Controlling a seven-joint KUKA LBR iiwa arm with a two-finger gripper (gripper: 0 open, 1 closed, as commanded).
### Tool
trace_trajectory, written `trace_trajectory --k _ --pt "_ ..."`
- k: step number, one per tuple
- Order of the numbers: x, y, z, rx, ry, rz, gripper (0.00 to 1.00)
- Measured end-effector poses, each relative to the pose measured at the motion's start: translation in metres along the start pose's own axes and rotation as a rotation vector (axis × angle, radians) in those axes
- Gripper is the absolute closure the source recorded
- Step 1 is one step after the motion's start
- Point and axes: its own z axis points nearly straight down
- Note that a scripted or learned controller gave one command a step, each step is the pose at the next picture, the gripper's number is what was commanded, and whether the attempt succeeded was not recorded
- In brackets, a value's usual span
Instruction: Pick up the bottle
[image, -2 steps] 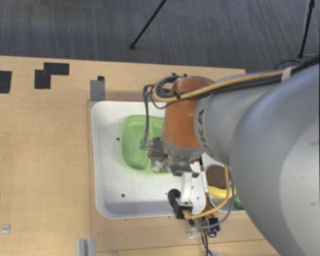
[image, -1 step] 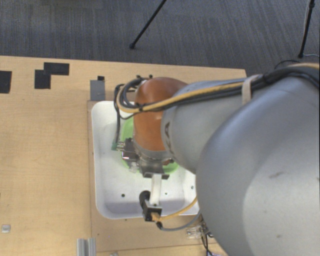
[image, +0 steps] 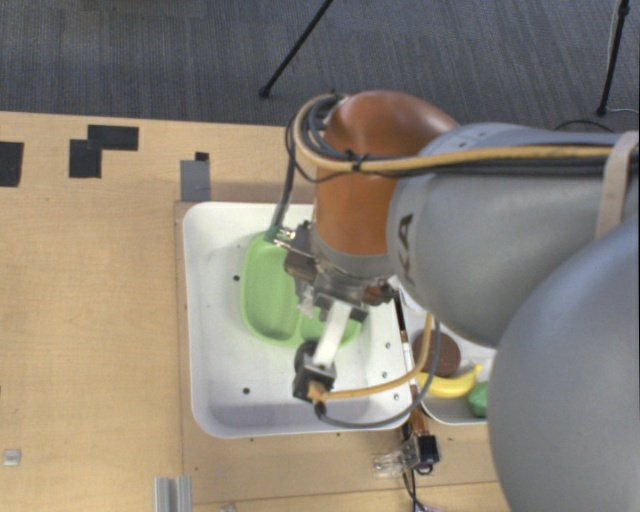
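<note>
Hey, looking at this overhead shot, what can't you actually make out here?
- Camera view: the grey arm covers most of the right bin, so where the bottle lies cannot be told.
- A yellow item, a brown item and a green item in that bin are half under the arm, too cut off to name.
- The green dish in the left bin has its right side behind the wrist.

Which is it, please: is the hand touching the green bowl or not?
Cannot tell: in the camera view the hand overlaps the green bowl, hiding any contact or gap.
</note>
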Motion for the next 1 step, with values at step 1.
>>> trace_trajectory --k 1 --pt "0.0044 -0.0015 -0.1403 -0.001 0.002 0.177 1.0"
